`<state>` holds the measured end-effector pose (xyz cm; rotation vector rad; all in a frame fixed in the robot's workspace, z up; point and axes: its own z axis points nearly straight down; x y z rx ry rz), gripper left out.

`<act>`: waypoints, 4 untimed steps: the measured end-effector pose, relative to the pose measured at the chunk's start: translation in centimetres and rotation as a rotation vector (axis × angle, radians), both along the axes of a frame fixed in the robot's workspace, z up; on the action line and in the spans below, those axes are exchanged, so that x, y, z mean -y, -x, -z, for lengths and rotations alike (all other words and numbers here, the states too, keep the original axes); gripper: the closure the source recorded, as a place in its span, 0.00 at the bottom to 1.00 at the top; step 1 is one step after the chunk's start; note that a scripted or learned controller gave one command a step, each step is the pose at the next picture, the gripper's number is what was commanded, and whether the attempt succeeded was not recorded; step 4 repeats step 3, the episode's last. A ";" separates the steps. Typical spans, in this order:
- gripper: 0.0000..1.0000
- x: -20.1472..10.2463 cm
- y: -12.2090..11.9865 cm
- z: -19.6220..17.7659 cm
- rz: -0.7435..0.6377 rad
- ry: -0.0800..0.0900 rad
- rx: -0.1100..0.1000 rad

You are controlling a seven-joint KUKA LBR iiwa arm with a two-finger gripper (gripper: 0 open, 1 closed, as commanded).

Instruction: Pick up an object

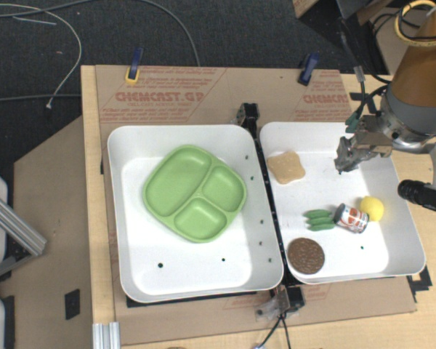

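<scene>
Upper right of the frame — the grey arm with its orange band reaches in, and its dark two-finger gripper hangs over the upper part of the right shallow white bin. Nothing sits between its tips; whether it is released or clenched, I cannot tell. Just left of the gripper lies a tan, flat bread-like slice, near the bin's upper left corner. Lower down, centre right of that bin: a small green leafy piece touching a red-and-white can lying on its side, with a yellow round lemon-like toy right against the can. A brown round cookie-like disc sits at the bin's lower left. Left of centre — the left shallow white bin holds a light green three-compartment plastic plate, tilted diagonally.
</scene>
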<state>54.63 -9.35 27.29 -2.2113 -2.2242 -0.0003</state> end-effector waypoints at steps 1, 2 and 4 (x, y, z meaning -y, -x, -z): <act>1.00 -4.8 0.6 2.2 0.000 0.000 -0.001; 1.00 -9.6 0.4 3.2 0.000 0.001 -0.001; 1.00 -14.4 1.6 5.0 0.001 0.001 -0.002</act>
